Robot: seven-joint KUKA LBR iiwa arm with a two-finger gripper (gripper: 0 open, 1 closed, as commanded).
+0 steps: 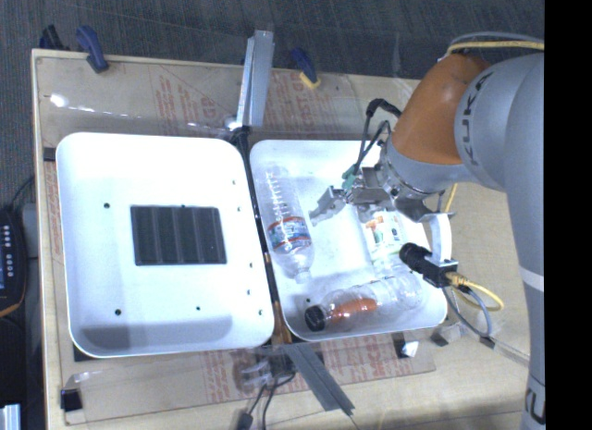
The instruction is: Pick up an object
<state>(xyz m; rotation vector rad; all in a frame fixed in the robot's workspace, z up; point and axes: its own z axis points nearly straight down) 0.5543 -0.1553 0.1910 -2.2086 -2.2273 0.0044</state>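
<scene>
On your far left, two blue clamps (pixel 91 47) grip the back edge of the bench (pixel 139 95), and a third blue clamp (pixel 304 64) sits further along the same edge. Next you meet the left bin (pixel 83 234), shallow and white, with a dark ribbed rectangular pad (pixel 178 235) lying flat near its middle. A grey metal bar (pixel 252 81) rises at the back where the two bins meet. Moving on, the right bin (pixel 305 155) holds the things you could pick. Along its left side lies a clear plastic water bottle (pixel 285 225) with a blue and red label, running front to back, close to the bin's left wall. Across the front of that bin lies a second clear bottle (pixel 361 306) on its side, black cap pointing left, with something orange-red inside or behind it. Near the right wall you can see a small white packet (pixel 384 232) with orange and green print, partly under the arm. The gripper (pixel 335 201) hangs over the middle of the right bin, between the water bottle and the packet, just above the bin floor; nothing shows between its fingers, and whether they are spread or closed you cannot tell from this angle. The grey arm (pixel 499 123) with its orange band (pixel 439 114) comes in from your right.
</scene>
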